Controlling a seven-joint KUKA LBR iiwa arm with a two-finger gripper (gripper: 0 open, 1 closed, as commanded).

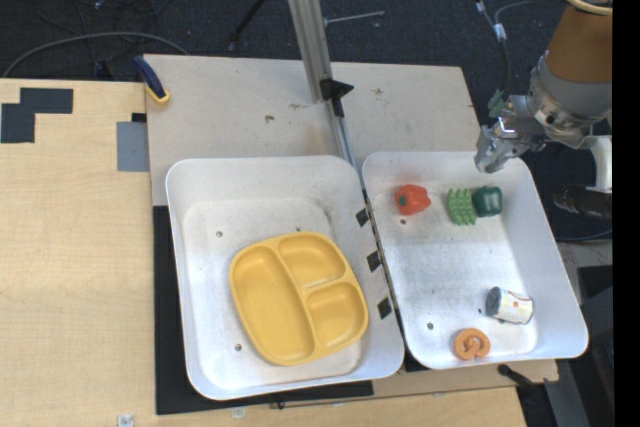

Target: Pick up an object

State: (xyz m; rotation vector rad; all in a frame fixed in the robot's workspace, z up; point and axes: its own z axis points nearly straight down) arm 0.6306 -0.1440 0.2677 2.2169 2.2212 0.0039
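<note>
A pale wooden bench point(70, 245) fills the left of the scene, with a beige board point(240, 105) behind two shallow white plastic bins set side by side. A square aluminium post point(308, 25) rises from the board, just behind the gap between the bins.

The left white bin point(200, 205) holds a yellow plastic plate with three compartments point(298, 297), lying flat towards the bin's near right corner.

The right white bin point(450, 255) holds four small things, well apart from one another in two pairs. Near its far edge lies a red rounded toy with a dark spot on top point(410, 200), and just to its right a green ribbed block joined to a darker green cap point(473, 204). Near the front edge lies a small white cylinder with a dark grey end point(508, 305), and in front of it, a little to the left, an orange ring-shaped toy point(471, 345).

The grey arm with its orange band point(580, 45) comes in from the right. Its metal two-finger gripper point(492, 150) hangs over the far right corner of the right bin, above and just behind the green block, apart from it. Nothing sits between the gripper's tips, and I cannot tell how wide it is set.

A blue-handled tool with a yellow tip point(152, 82) lies at the board's far left corner.
</note>
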